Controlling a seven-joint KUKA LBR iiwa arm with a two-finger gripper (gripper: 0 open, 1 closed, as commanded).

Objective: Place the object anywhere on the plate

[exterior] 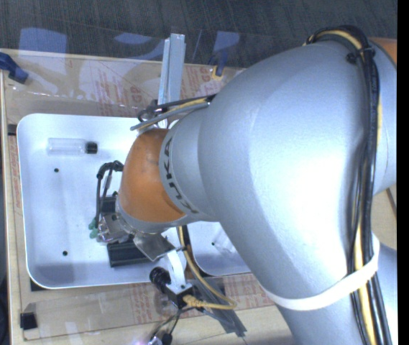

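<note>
Two shallow white bins are seen. In the left bin (46,214), what appears to be a clear plastic tube with a black cap (71,147) lies on its side near the upper-left corner. The gripper (102,225) is seen low in the same bin, well apart from it; its opening and hold cannot be told.

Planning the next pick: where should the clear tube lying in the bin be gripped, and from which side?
Probably mid-body, from straight above. The tube lies flat on the bin floor, long axis left-right in the view, black cap at its right end. The pincer should close across the tube's narrow width, clear of the cap.
</note>
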